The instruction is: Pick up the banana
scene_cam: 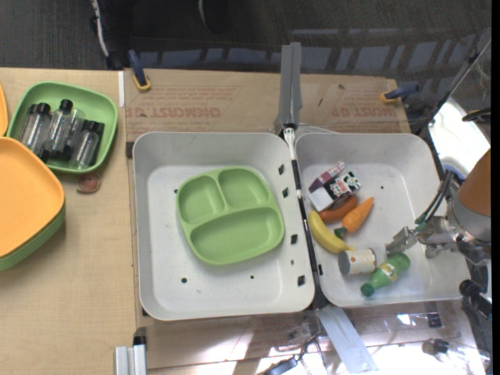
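Here, label by label, from the tool outward.

Gripper (402,239): low at the right side of the right bin (406,162), reaching in from the right; fingers spread a little, nothing between them.
Nearest neighbour: green bottle (385,276), lying on its side just below the fingertips, cap end toward the bin's front wall.
Next out: small white cup (358,261) with a red band, tipped over, touching or nearly touching the banana's lower tip.
Banana (326,233): left part of the right bin, lying flat and curved, close to the divider wall, well apart from the gripper.
Crowding above the banana: carrot (358,214) aslant just to its right; a red-brown piece (337,208) against its upper end; a small printed box (334,181) beyond that.
In the way: cup and bottle sitting between gripper and banana on a straight sideways path; likely safer to come from above.
Risk, wrong object: a close on the bottle or cup instead, simply from nearness.
Risk, crowded grasp: a finger landing on the carrot or cup, pushing the banana aside or pinching two things together.
Risk, wall: little room on the divider side for a finger; possible skid along the curved skin, with an empty close.
Risk, slip: smooth, tapered body, likely to rotate out of a grip taken near an end.
Farther off: left bin (156,209) with a green divided plate (230,216); green tray (98,108) of dark-capped vials (58,131) and orange plates (27,209) on the wooden bench (70,319) at left.
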`<state>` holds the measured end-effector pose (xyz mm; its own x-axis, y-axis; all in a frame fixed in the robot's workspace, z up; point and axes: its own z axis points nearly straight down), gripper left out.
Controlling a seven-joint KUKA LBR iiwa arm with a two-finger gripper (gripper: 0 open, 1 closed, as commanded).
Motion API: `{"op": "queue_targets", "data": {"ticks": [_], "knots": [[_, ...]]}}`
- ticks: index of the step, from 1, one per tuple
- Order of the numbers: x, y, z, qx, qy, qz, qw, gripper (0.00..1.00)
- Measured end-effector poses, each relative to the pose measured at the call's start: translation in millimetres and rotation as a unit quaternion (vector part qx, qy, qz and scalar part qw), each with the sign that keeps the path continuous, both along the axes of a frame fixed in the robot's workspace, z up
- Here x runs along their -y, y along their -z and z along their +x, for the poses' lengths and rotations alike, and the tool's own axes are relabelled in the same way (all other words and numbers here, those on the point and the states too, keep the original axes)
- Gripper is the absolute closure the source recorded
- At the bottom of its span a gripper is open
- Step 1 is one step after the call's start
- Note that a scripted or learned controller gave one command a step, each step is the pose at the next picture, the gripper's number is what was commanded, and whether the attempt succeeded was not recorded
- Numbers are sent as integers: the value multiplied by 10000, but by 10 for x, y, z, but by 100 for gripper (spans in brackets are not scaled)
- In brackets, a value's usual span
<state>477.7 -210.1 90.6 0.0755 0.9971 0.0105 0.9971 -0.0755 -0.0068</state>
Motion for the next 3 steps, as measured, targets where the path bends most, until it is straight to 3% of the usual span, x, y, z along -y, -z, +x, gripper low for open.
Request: {"op": "queue_targets", "data": {"ticks": [3], "knots": [[49, 5, 0, 4, -1035, 6, 9946, 0]]}}
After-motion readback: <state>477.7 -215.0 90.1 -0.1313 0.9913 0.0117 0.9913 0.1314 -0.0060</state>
